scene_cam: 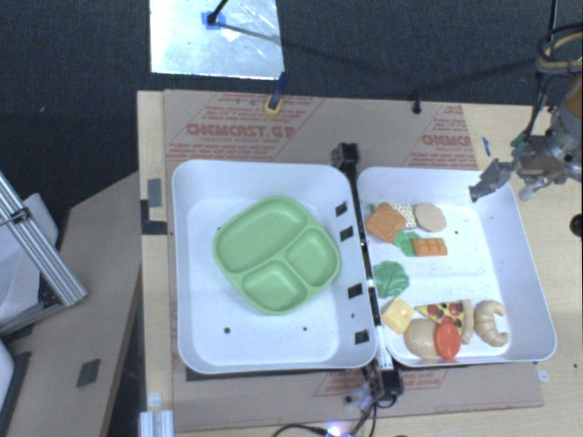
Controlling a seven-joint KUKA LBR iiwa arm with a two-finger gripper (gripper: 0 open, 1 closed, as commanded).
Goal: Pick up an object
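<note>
1. The pincer (485,186) hangs over the upper right edge of the right bin (524,271); whether it is open or closed cannot be told.
2. Toy foods lie in that bin: a waffle (386,221), a cookie (429,217), a green leaf (392,277), a pizza slice (447,311), a croissant (492,321).
3. Left of the right bin, the left bin (196,244) holds a green divided plate (277,254).
</note>
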